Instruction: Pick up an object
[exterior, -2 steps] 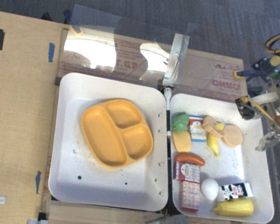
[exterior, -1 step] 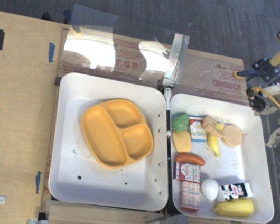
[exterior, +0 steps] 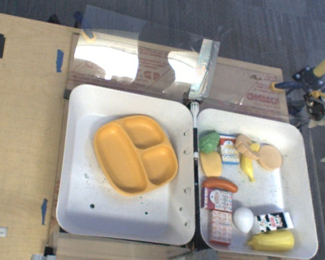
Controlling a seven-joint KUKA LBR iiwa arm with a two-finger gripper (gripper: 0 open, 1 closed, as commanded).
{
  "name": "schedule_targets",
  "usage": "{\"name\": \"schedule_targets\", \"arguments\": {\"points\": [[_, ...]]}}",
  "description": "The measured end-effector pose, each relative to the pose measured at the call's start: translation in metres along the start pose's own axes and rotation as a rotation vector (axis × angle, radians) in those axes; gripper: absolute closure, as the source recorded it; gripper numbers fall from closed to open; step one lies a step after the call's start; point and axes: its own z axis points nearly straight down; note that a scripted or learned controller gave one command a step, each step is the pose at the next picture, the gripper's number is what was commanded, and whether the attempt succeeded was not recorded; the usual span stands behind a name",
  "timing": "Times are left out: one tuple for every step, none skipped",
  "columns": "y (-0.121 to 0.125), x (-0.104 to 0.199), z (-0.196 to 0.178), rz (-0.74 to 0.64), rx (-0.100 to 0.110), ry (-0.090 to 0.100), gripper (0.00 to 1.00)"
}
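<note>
Your left bin (exterior: pixel 68 203) carries the orange divided plate (exterior: pixel 136 153); your right bin (exterior: pixel 305 201) crowds toy food: green vegetable (exterior: pixel 209 141), banana (exterior: pixel 247 166), sausage (exterior: pixel 221 184), white egg (exterior: pixel 242 219) just beside the black-and-white carton (exterior: pixel 273 222). Tool state: you cannot tell

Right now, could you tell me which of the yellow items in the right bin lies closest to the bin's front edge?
The yellow lemon-shaped piece at the front right corner, just below the black-and-white carton. The small banana and the pale yellow block both sit farther back.
</note>
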Motion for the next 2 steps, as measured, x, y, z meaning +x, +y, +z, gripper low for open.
{"name": "schedule_targets", "arguments": {"points": [[-0.004, -0.010, -0.019, -0.249, 0.002, -0.001, 0.00], [-0.015, -0.074, -0.148, -0.329, -0.006, 0.007, 0.00]]}}
